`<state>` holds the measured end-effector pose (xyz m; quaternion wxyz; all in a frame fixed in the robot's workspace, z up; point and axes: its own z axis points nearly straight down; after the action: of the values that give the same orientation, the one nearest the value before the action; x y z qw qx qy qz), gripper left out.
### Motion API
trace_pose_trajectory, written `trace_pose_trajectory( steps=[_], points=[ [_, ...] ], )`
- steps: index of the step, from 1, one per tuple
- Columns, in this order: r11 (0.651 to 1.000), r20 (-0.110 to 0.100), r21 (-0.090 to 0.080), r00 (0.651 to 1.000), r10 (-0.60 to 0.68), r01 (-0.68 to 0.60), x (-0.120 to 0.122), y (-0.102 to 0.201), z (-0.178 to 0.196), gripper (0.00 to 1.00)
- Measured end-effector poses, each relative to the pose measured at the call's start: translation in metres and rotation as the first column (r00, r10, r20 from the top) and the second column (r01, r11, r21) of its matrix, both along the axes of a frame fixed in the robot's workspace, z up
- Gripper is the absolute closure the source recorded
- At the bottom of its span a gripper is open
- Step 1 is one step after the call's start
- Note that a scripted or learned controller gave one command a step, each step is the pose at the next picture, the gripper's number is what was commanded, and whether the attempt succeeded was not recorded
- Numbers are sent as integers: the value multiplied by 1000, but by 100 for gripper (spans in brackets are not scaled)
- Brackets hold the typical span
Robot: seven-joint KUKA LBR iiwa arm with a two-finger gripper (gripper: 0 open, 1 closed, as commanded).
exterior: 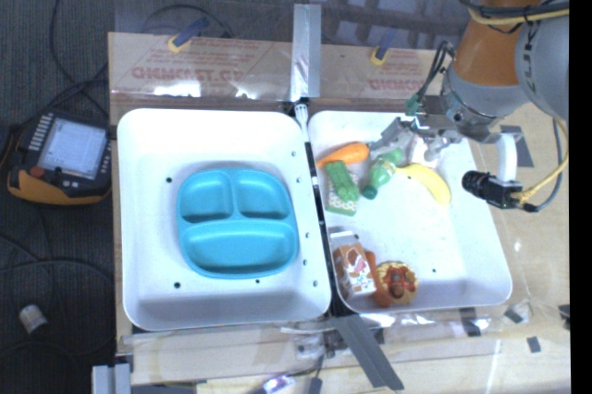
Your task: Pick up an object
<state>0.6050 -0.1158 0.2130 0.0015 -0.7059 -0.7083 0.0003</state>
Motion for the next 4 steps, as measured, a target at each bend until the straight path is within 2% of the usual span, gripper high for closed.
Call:
trace_pose_trajectory(
  steps=[1,2,3,4],
  points=[
    [998,0,-3,998,68,-68,25,-33,-81,0],
    [999,27,-8,999,33,-33,27,-55,-108,0],
    [999,11,-7,999,38,-37,11,-80,-125,0],
    [999,17,-5,999,39,-39,13,-78,-112,100]
  ],
)
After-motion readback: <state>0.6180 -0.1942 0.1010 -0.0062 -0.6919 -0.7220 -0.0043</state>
